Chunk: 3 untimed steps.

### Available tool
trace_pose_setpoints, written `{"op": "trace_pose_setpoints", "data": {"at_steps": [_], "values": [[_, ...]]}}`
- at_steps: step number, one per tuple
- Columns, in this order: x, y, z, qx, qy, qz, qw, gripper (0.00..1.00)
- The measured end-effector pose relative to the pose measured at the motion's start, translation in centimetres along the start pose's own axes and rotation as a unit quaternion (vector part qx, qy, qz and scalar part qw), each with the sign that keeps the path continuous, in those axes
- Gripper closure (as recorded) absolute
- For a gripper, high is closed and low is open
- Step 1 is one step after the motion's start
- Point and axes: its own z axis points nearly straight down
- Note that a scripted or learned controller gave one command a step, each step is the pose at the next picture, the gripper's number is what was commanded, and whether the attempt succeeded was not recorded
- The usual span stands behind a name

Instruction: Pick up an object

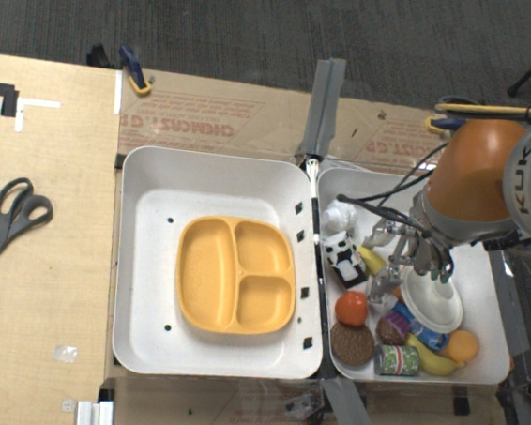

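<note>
Two bins, gripper [385, 287] low in the crowded right bin [489, 372].
Finger state: cannot tell. Tomato [352, 307] and purple object [392, 328] just below it, white bowl [433, 305] beside; little free room toward the bin's edges.

Grey arm [524, 177] entering from the right, orange band above wrist, jaws [392, 284] pointing down

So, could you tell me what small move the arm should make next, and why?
Probably a short, straight descent: the end effector hangs over the cluttered right bin, just above the white bowl and red tomato, with nothing visibly gripped.
</note>
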Motion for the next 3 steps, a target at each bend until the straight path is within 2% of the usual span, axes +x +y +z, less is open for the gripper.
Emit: {"op": "trace_pose_setpoints", "data": {"at_steps": [1, 2, 3], "values": [[2.1, 0.6, -0.2, -0.001, -0.003, 0.052, 0.9987, 0.00], [0.5, -5.4, -15.5, -0.001, -0.005, 0.126, 0.9920, 0.00], [-0.7, -4.1, -0.3, -0.001, -0.004, 0.161, 0.9870, 0.00]]}}
